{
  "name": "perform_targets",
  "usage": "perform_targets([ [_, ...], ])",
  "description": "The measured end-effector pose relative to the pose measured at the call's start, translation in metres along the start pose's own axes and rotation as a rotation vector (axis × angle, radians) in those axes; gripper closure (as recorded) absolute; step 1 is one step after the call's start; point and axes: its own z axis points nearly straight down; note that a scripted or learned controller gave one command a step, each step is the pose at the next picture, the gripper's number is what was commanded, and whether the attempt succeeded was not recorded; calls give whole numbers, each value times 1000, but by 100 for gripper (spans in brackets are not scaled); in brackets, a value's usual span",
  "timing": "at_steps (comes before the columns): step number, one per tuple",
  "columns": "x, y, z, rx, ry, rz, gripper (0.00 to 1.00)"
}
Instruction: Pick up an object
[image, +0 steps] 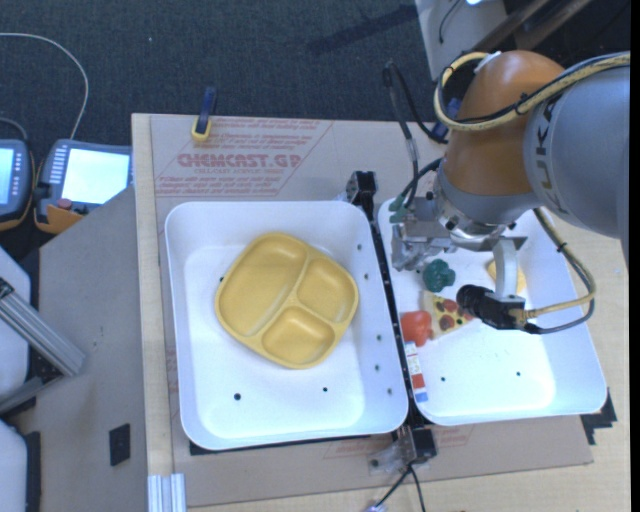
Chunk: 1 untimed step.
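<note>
Gripper (428, 250) low over right bin (520, 385), near its left wall. Jaw state: cannot tell, wrist blocks view. Green toy (437, 273) just below gripper, contact unclear. Red toy (416, 325) and pizza slice toy (447, 313) beside. Yellow divided plate (288, 298) in left bin (260, 410).

Two bins sit side by side on the bench. A divided plate (288, 298) lies in the middle of the left bin (200, 390). In the right bin (520, 385), small toys lie close to the wall next to the left bin: a strawberry toy (416, 325), a pizza slice toy (447, 313) just right of it, and a round toy (437, 273) behind them. The arm (520, 130) hangs over the back of the right bin.
</note>
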Motion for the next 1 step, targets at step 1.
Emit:
perform_targets([
  [1, 51, -32, -10, 0, 0, 0, 100],
])
